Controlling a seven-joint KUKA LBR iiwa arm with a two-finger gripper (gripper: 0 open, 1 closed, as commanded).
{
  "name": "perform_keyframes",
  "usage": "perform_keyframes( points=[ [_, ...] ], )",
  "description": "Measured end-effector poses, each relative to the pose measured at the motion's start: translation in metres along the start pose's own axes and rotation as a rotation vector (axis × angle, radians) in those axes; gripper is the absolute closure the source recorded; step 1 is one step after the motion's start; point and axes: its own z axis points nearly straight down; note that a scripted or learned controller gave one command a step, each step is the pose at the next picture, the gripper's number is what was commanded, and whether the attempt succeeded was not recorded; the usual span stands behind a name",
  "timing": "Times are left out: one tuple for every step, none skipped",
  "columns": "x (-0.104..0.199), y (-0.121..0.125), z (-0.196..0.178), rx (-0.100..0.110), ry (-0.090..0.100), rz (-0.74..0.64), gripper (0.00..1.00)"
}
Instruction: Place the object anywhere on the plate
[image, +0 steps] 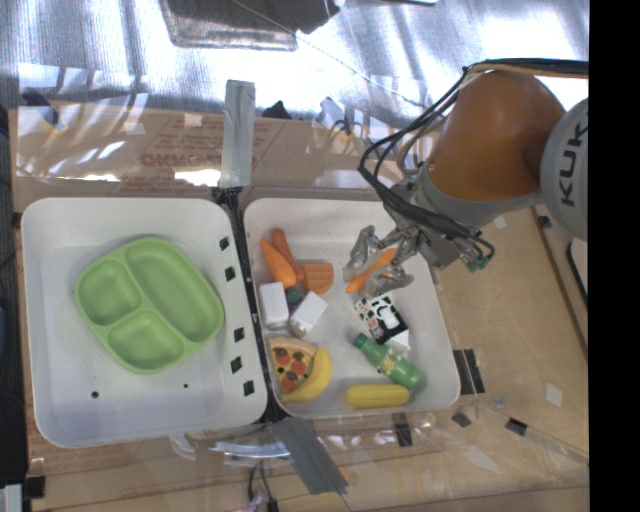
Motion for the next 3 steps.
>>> perform_keyframes(
  points=[
    [-0.039, 0.07, 0.021, 0.0, -0.003, -0.06, 1.0],
    [-0.034, 0.183, 0.057, -0.002, -0.002, -0.159, 1.0],
    [-0.132, 0.166, 0.055, 0.001, -0.003, -0.202, 1.0]
  ],
)
